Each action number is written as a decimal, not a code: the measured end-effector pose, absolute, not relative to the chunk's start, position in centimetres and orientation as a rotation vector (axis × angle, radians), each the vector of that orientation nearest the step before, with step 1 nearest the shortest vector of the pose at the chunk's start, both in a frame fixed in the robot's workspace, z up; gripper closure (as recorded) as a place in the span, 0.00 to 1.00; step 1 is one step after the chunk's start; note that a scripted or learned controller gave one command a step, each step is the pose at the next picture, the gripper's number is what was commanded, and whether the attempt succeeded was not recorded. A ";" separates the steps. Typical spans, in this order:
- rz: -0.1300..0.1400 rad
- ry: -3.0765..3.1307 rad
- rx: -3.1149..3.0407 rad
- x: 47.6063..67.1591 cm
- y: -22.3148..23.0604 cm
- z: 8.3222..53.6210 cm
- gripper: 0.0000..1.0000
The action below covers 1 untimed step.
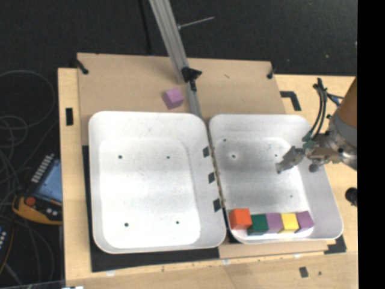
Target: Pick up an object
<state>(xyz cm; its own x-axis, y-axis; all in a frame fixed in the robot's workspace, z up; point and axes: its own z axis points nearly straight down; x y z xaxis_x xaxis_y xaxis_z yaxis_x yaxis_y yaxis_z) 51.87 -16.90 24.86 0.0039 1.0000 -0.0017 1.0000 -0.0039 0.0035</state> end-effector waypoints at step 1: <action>0.000 2.216 2.219 53.9 -19.0 9.6 0.00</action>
